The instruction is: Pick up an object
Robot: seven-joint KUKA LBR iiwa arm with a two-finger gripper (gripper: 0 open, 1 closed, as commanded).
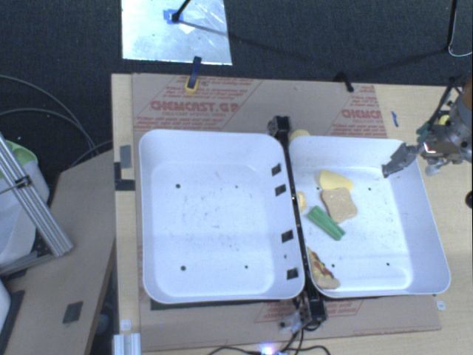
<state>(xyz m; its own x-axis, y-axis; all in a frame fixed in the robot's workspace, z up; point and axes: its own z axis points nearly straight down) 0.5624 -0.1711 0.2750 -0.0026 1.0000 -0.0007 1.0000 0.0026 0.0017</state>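
The right bin (421, 235) holds several small objects. A yellow piece (335, 178) lies near its middle, touching a tan bread-like piece (340, 204) just below it. A green stick (326, 222) lies slanted beside the tan piece. An orange-and-yellow pizza-like piece (321, 268) rests in the bin's near left corner. My gripper (412, 166) hovers over the bin's far right corner, well to the right of the yellow piece. Its fingers look spread open with nothing between them.
The left bin (214, 220) stands beside the right one, with black clips (284, 213) along the shared wall. A small yellow object (298, 134) sits outside the bins at the far end of the divider. A metal frame (29, 198) stands at the left.
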